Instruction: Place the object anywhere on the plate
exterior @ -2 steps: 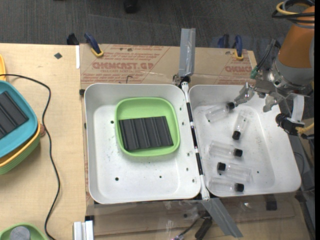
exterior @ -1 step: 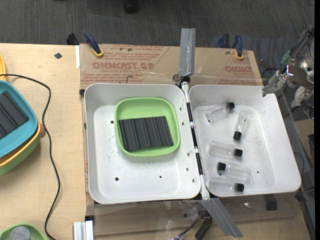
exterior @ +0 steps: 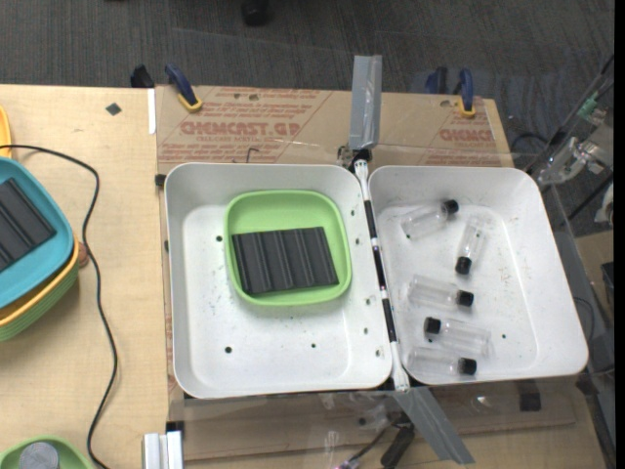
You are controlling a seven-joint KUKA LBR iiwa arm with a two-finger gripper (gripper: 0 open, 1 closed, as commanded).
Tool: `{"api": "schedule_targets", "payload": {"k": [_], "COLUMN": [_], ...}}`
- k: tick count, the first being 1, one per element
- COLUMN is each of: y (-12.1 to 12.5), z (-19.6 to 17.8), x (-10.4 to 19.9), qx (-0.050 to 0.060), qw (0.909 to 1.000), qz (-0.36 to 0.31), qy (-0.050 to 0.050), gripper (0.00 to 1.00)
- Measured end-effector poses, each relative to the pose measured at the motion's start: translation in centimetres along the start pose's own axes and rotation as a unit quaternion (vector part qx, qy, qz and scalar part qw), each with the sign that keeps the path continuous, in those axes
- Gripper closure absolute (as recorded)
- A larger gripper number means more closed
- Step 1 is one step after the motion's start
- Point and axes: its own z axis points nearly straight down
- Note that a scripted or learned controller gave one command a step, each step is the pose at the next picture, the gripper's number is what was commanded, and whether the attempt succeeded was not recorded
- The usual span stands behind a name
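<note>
On the counter [exterior: 78, 379], the left white bin [exterior: 195, 360] holds a green plate [exterior: 286, 213] bearing a dark ribbed mat [exterior: 286, 260], while the right white bin [exterior: 547, 340] holds five clear, black-capped vials [exterior: 454, 338], well apart from the plate.

— count of containers on the bench?
— two shallow white plastic bins: left bin [exterior: 190, 340], right bin [exterior: 547, 350].
— contents, left?
— one square green plate [exterior: 332, 213], bearing one dark ribbed mat [exterior: 286, 260].
— right?
— five clear plastic vials with black caps; first at [exterior: 430, 219].
— clamps?
— two blue-and-yellow clamps, one at [exterior: 183, 87].
</note>
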Motion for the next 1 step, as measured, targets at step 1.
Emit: {"api": "schedule_targets", "payload": {"k": [1], "y": [-2.84], "z": [4.15], "x": [2.1], "qx": [0.001], "qw": [0.9993], "qz": [0.037], "qy": [0.0], "gripper": [0.0]}}
